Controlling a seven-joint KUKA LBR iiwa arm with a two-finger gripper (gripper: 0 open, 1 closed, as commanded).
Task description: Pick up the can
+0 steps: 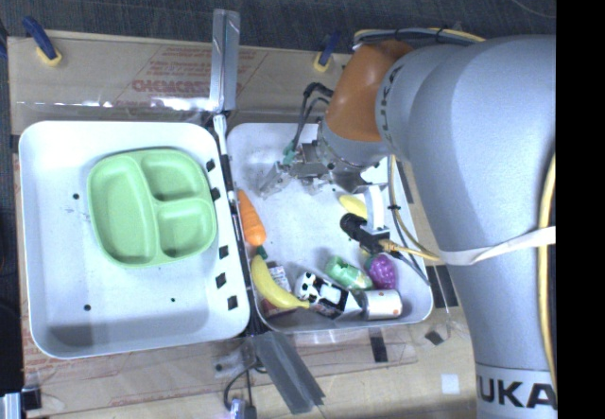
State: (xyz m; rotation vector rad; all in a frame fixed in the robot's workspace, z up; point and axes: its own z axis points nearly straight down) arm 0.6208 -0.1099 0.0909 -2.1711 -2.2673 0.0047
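Note:
The can (383, 304) looks like a small white cylinder with a reddish end, lying on its side in the front right corner of the right bin (312, 218). My gripper (276, 177) hangs over the back left part of that bin, pointing left, well away from the can. Nothing shows in its grasp. The grey arm with its orange band (354, 110) covers the bin's back right part.
In the right bin lie a carrot (250, 218), a banana (269, 287), a black-and-white item (321, 292), a green item (345, 270), purple grapes (381, 269) and a yellow item (352, 204). The left bin (57, 294) holds a green divided plate (151, 204).

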